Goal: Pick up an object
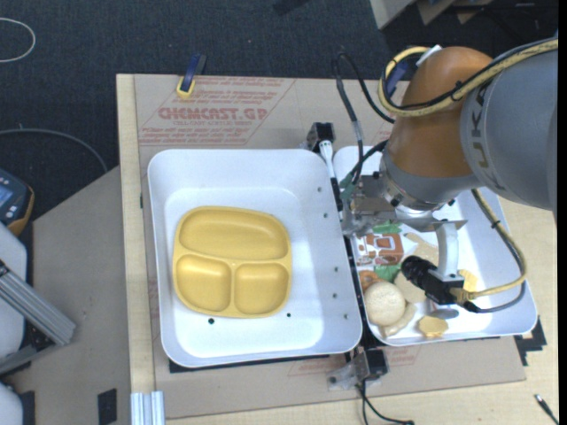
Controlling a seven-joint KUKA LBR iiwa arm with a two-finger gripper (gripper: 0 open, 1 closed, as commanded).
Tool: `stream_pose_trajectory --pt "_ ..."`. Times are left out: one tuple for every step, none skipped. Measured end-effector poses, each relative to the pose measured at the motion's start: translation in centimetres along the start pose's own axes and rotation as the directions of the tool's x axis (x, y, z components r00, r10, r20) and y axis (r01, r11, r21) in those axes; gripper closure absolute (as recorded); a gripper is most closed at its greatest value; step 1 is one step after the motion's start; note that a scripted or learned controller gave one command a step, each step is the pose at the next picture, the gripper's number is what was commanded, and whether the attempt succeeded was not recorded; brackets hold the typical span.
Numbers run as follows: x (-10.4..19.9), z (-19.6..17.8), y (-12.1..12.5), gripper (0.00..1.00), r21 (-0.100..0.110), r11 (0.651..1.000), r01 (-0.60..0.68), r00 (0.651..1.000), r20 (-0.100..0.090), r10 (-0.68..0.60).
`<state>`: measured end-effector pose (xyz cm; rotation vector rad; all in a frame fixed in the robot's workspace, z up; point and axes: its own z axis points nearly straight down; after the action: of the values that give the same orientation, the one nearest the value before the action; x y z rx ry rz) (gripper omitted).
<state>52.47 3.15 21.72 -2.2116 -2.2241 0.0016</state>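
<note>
A yellow three-compartment tray lies in the left bin. The right bin holds a pale round ball, a colourful printed packet and a small tan piece. The grey arm with its orange band reaches down over the right bin, and my gripper sits low above the packet near the bin's left wall. The wrist hides its fingers and most of that bin's back half.
The two white bins stand side by side on a brown board with red print. A blue and yellow clip lies at the board's back edge. Black cables run behind the right bin.
</note>
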Motion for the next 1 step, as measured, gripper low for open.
stream_pose_trajectory --pt "4.78 -1.34 0.15 1.0 -0.007 1.0 0.0 1.0 0.001 0.0"
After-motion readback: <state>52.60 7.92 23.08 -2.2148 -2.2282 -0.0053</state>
